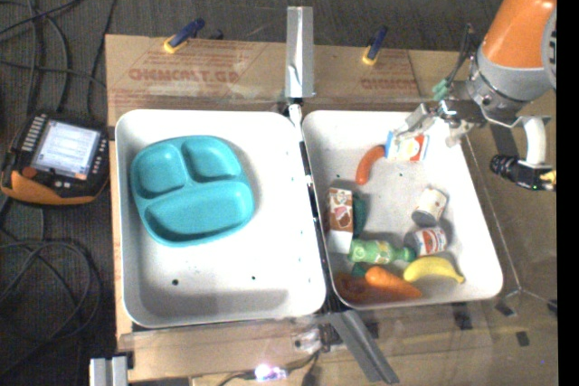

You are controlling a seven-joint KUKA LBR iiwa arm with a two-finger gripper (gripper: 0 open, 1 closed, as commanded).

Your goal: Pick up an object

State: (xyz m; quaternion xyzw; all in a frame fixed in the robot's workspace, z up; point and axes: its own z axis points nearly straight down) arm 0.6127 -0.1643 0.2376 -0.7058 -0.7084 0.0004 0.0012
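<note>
My gripper (412, 133) hangs over the far part of the right bin (479, 221), reaching in from the right. It is shut on a small white packet with blue and orange print (404, 146), which sits between the fingertips just above the bin floor. Just left of it lies an orange-red sausage-shaped toy (368, 164). Lower in the bin are a brown and white carton (340, 208), a green bottle (380, 249), a carrot (392, 283), a banana (434, 269), a small grey can (431, 205) and a red-labelled can (431, 240).
The left bin (154, 285) holds a teal divided plate (192, 188). A metal bracket (299, 50) stands behind the wall between the bins. A handheld pendant (56, 156) lies off the bench at the left. Two clamps (184, 33) (374, 44) grip the back board.
</note>
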